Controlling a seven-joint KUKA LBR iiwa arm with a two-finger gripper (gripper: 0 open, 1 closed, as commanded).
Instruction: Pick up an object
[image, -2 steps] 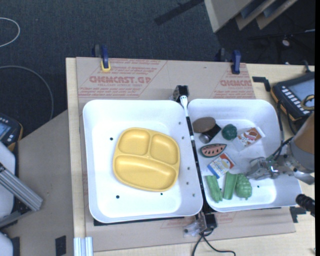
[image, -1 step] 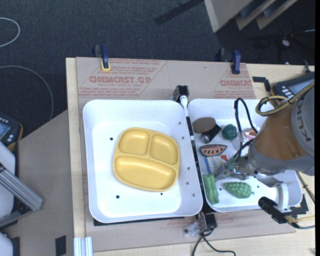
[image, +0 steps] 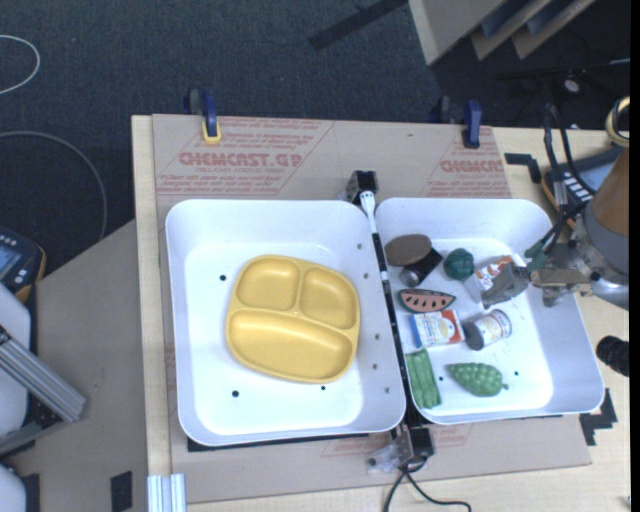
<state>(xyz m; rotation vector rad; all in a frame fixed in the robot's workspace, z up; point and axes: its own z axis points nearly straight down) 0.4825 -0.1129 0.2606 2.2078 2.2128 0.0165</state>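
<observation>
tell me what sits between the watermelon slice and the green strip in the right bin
In the camera view, a small red, white and blue packet lies between the watermelon slice and the green strip.

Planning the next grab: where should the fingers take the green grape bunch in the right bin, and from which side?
Probably from straight above, fingers closing across the narrow width of the grape bunch at its middle. It lies flat, long axis left-right, apart from the green bar on its left and the small jar above, with bare bin floor around.

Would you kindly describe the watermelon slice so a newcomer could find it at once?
Look in the right bin, against its left wall. The watermelon slice lies below a brown oval piece and above a small carton. Nothing else there is red with dark seeds.
</observation>
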